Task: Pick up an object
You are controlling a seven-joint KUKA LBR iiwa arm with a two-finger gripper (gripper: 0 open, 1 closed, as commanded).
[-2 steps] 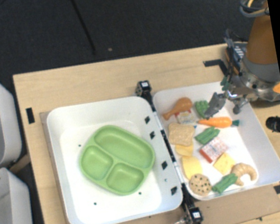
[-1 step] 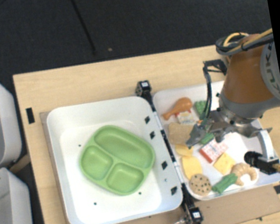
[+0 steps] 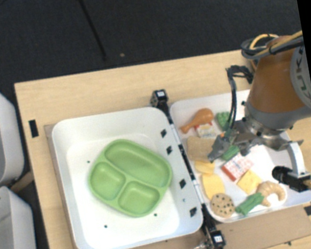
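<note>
Camera view: two white bins are seen side by side on a wooden worktop (image 3: 44, 170). The left bin (image 3: 91, 233) holds a green divided plate (image 3: 130, 177) at its middle. The right bin (image 3: 240, 100) is crowded with toy food: a drumstick (image 3: 198, 120) at the upper left, a green piece (image 3: 222, 120) just beside it, a tan slab (image 3: 198, 147) below, yellow cheese pieces (image 3: 213, 185) at the lower left, a cookie (image 3: 222, 204) at the bottom, a red-and-white packet (image 3: 237, 167) at the centre, a yellow wedge (image 3: 249, 182) beside it, and a shrimp (image 3: 272, 189) at the lower right with a green piece (image 3: 248, 204) touching it. The arm (image 3: 277, 87) is reached in from the right edge of the frame, and the claw (image 3: 224, 149) is lowered over the middle of the right bin, above the tan slab and the packet. How far the claw is spread, and whether anything is gripped, cannot be told.
</note>
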